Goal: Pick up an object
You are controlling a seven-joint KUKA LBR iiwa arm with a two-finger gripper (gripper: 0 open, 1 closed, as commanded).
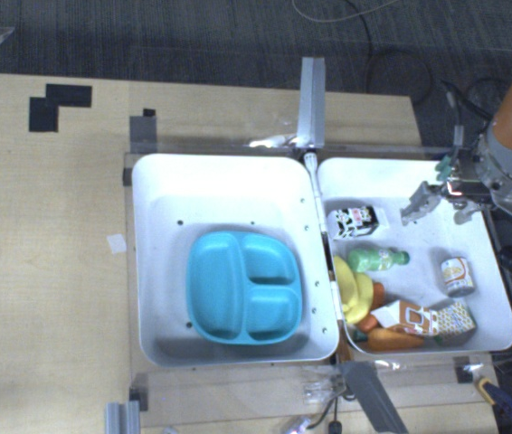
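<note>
Hand (421, 203) over right bin (500, 333), grip state unclear; small can (456, 275) just below-right, apart.

camera view: fixed overhead | slanted down | takes in both bins (147, 269) and the bench (48, 269) around them

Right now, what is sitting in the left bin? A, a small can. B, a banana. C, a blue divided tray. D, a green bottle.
C: the blue divided tray lies in the left bin, while the green bottle, the small can and the banana all lie in the right bin.
</note>
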